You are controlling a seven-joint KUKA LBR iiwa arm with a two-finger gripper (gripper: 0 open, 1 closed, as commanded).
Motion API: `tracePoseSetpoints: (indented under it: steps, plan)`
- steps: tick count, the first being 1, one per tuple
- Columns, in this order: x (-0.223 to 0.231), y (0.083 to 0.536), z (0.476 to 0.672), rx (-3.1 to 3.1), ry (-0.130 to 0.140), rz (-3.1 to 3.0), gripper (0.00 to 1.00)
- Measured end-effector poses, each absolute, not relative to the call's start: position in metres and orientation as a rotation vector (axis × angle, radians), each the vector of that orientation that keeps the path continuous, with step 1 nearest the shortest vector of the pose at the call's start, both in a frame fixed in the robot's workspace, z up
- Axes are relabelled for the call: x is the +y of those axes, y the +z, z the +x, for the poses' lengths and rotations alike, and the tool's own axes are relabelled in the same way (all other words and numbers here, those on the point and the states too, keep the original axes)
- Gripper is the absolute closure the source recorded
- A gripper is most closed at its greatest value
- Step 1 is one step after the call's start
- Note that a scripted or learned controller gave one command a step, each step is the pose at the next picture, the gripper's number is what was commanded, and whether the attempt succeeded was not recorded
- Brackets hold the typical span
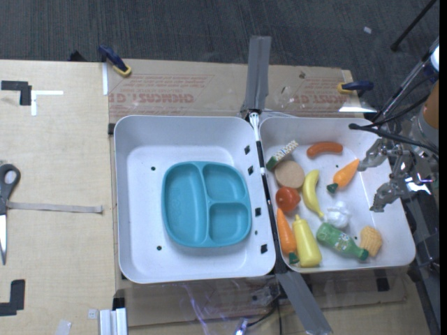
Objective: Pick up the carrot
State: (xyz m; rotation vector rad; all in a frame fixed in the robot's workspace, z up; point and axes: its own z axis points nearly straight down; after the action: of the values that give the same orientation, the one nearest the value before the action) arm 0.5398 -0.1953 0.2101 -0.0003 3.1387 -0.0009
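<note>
While carrot [345,174] lies loose in right bin [401,246], pick not yet made; approach, grasp, lift all remain. Gripper [383,180] hovers at carrot's 3 o'clock, near it, fingers spread, nothing between them. Carrot: short orange cone, green stub at lower end, tilted, between sausage [324,149] at 11 o'clock and banana [311,193] at 8 o'clock.

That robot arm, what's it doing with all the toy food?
The gripper hangs over the right bin, open, with nothing between its fingers. It is after the carrot, which lies in that bin just left of the gripper, near a banana and a sausage. The left bin holds a blue divided plate.
</note>
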Motion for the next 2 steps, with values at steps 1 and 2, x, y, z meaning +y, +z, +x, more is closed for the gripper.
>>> tracePoseSetpoints:
  steps: [1,2]
  plan:
    - [-0.221,0.129,0.595,3.137,-0.002,-0.076,0.00]
    - [-0.221,0.094,0.591,3.122,-0.002,-0.310,0.00]
